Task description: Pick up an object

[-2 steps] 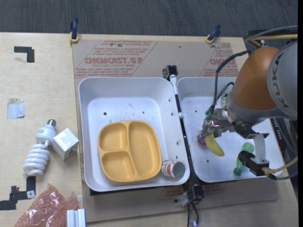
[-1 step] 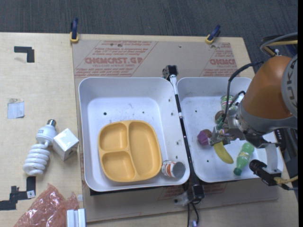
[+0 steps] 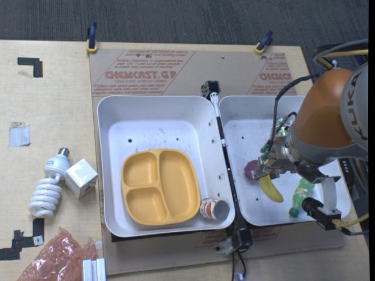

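Observation:
In the right bin [image 3: 246, 133] lie a small purple round object [image 3: 252, 170], a yellow banana [image 3: 270, 189] just beside it, and a green bottle-like object [image 3: 300, 195] further right. My gripper [image 3: 268, 165] hangs low over the bin, directly above the gap between the purple object and the top end of the banana. The grey arm with its orange band [image 3: 325, 119] covers the bin's right part. Whether anything is held cannot be made out from this view.
The left bin [image 3: 117, 122] holds a yellow divided plate [image 3: 160, 187] and a small tipped can [image 3: 214, 209] in its near right corner. Outside the bins, on the left, lie a spiral light bulb [image 3: 48, 187], a white cube [image 3: 81, 178] and a red mesh bag [image 3: 55, 256].

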Motion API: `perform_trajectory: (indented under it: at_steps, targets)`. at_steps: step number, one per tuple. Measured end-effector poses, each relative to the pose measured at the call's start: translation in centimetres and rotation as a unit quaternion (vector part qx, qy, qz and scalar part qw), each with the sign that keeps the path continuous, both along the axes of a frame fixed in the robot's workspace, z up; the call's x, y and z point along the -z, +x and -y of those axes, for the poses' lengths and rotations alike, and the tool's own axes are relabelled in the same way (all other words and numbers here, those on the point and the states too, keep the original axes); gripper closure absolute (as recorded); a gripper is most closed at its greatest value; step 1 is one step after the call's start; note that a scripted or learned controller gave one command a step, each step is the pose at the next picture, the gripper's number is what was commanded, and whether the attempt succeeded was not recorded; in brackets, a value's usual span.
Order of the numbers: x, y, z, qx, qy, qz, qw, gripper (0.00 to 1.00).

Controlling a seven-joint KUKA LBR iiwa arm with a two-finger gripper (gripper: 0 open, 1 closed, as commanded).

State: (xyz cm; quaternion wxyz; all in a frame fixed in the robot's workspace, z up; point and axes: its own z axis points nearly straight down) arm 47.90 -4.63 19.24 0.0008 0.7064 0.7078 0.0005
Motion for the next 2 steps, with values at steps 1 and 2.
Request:
perform_trajectory:
  at_steps: [1,2]
  targets:
    - [0.01,-0.04,0.36,0.001,0.0000,0.000,1.0000,1.00]
    - [0.01,-0.05,0.51,0.001,0.0000,0.000,1.0000,1.00]
